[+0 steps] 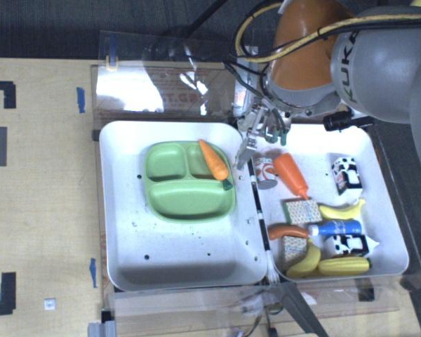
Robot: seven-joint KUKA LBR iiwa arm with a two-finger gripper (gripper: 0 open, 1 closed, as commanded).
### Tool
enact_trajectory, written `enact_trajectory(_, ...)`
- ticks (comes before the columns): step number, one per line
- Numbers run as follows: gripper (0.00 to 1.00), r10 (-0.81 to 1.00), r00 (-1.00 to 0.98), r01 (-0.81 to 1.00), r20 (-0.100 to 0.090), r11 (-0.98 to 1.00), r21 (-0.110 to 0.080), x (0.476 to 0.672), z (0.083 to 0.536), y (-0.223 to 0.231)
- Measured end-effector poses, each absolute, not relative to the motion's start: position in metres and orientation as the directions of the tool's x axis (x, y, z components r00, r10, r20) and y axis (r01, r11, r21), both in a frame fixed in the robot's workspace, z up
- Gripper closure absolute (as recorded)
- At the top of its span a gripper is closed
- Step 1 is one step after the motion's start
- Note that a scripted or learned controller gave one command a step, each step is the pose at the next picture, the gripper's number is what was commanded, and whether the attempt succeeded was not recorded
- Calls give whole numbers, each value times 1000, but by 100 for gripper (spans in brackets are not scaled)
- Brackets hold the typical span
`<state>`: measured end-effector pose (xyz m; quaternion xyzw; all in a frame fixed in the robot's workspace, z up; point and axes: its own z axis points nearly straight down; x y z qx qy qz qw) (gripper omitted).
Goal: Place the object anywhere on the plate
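The green plate sits in the left bin; the carrot lies on its rim at two o'clock. At one o'clock, the gripper hangs with fingers slightly parted, holding nothing.

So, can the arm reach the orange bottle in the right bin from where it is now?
Probably yes. The orange bottle lies just below the gripper, its top uncovered; a small can sits close on its left.

The arm is cut off by the top and right edges; the gripper is too blurred to judge its finger state.
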<state>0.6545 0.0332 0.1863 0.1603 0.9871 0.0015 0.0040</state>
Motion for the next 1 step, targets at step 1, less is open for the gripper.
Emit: enact_trajectory(1, 0, 442, -897, 442, -4, 897, 4, 584, 322, 105)
